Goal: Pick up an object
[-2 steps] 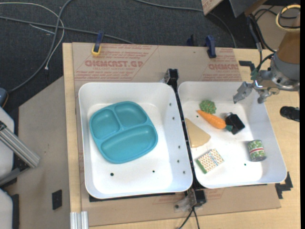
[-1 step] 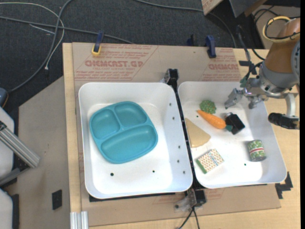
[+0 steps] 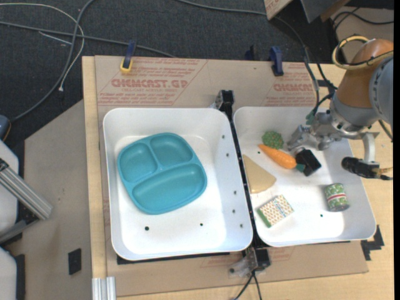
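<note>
From the overhead camera I see two white bins side by side on a cardboard-covered bench (image 3: pixel 187 74). The left bin (image 3: pixel 119 167) holds a teal divided plate (image 3: pixel 162 172), lying flat a little left of the bin's middle, with three compartments facing up.

The right bin (image 3: pixel 356 227) carries the loose items. A small green broccoli piece (image 3: pixel 272 139) sits toward the far side, left of centre. Just nearer than it lies an orange carrot (image 3: pixel 278 157), slanting from far-left to near-right, and the two look close to touching. A pale yellow cheese wedge (image 3: pixel 258 175) lies against the bin's left wall, nearer to me than the carrot. Nearer still, a small patterned box (image 3: pixel 275 210) lies tilted on the floor of the bin. Off to the right, well apart from the others, a green and red can (image 3: pixel 336 197) lies near the right wall.

The arm comes in from the right, its orange band (image 3: pixel 359 83) above the wrist at the far right of the bin. The gripper (image 3: pixel 304 154) hangs low over the far middle of the right bin, just to the right of the carrot's thick end. One dark finger (image 3: pixel 308 162) shows just beside the carrot tip. I cannot tell how wide the hand is set; nothing sits visibly between its parts, and the carrot rests on the bin floor.

Two blue clamps (image 3: pixel 129 56) pin the cardboard at the far edge.
</note>
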Robot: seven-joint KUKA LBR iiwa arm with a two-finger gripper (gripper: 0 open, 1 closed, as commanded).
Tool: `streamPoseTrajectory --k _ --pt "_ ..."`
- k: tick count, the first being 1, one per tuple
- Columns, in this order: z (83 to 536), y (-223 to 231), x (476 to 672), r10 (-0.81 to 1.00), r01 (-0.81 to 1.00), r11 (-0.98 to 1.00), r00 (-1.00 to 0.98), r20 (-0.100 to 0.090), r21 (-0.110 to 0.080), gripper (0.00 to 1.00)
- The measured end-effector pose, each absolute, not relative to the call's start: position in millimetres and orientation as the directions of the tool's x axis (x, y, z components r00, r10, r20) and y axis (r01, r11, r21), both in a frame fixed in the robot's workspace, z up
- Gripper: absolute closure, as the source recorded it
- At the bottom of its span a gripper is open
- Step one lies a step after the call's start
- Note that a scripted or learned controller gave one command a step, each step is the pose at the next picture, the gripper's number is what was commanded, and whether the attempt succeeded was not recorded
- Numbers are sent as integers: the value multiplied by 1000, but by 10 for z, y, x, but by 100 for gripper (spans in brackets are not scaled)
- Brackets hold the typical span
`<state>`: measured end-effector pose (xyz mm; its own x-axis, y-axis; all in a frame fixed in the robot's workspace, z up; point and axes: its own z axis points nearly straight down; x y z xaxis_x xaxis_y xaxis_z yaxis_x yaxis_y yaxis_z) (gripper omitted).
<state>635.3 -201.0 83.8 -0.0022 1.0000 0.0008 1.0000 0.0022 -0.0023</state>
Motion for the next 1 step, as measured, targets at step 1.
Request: streamPoseTrajectory --k 1 --pt "973 -2008 6366 1000 1000 3 -3 0 2 100"
